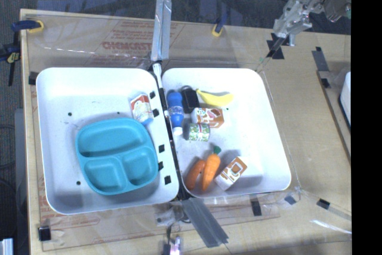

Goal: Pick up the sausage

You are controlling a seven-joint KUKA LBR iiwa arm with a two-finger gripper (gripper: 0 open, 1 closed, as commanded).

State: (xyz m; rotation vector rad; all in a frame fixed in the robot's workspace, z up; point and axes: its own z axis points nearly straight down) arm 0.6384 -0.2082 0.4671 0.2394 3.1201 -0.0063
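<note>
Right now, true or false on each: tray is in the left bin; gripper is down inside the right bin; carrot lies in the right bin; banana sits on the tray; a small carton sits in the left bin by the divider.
1. The blue tray is in the left bin. True.
2. The gripper is down inside the right bin. False: it is outside the bins, over the bench past the right bin's far right corner.
3. The carrot lies in the right bin. True, near the front edge.
4. The banana sits on the tray. False: it is in the right bin, toward the back.
5. A small carton sits in the left bin by the divider. True, just behind the tray.
</note>
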